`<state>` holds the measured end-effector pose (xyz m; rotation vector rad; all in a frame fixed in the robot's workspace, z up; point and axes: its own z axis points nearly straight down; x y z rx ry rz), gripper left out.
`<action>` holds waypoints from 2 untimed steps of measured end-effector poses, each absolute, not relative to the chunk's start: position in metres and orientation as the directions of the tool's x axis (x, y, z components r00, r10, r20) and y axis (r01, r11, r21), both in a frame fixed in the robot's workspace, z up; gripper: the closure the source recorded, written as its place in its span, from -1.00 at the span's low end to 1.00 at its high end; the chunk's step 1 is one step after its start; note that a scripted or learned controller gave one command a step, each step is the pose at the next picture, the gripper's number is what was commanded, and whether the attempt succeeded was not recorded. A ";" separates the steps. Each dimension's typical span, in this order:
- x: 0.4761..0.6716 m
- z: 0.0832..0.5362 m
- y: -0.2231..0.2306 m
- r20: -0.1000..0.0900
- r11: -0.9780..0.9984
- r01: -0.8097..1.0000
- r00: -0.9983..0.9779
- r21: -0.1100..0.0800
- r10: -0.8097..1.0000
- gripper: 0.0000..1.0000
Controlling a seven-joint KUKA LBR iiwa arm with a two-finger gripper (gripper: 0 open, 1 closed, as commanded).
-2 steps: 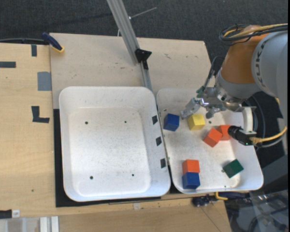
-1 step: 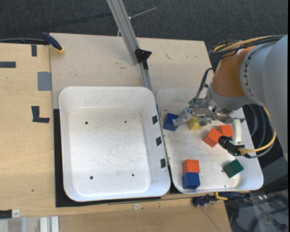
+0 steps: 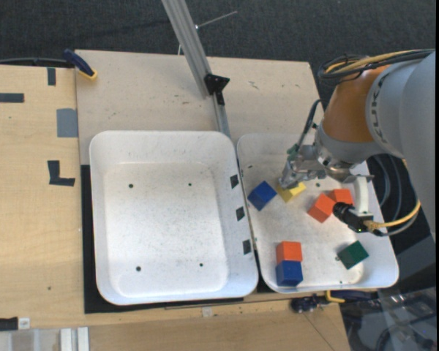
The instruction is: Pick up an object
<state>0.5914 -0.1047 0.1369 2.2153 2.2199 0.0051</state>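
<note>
The gripper was low in the right bin, near its far edge, directly over the yellow block. Whether it was released or clenched could not be determined. The yellow block lay on the bin floor, just beside the blue cube. An orange block lay near on the other side. Judged step: approach or grasp attempt on the yellow block. Next move would call for closure confirmed on the block, then a straight lift clear of the blue cube.

Metal pole slanting over bench, blue-yellow clamp at bench corner
</note>
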 end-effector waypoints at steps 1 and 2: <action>0.587 0.182 -0.101 0.000 0.002 1.000 -0.002 0.003 1.000 1.00; 0.588 0.235 -0.101 -0.001 0.002 1.000 -0.002 0.005 1.000 1.00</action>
